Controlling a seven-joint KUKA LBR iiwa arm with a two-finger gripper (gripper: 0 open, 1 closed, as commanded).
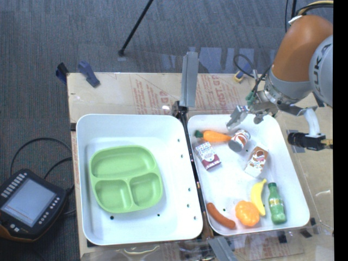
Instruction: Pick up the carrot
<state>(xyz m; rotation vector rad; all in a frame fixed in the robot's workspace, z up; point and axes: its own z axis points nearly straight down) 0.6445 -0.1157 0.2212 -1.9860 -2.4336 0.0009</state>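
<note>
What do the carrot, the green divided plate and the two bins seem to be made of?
Carrot: probably moulded plastic, a toy; uniform orange, smooth, slight sheen.
Green divided plate: likely matte plastic; one even colour, rounded moulded compartments.
Left bin and right bin: seemingly thin glossy white plastic, with rounded corners and soft reflections. Metal cannot be ruled out.

The arm (pixel 304 48) is showing a rounded orange band over grey casing, with dark lettering running down its right side. Black and yellow cables are looping around it, and the hand (pixel 247 115) is showing grey metal.
</note>
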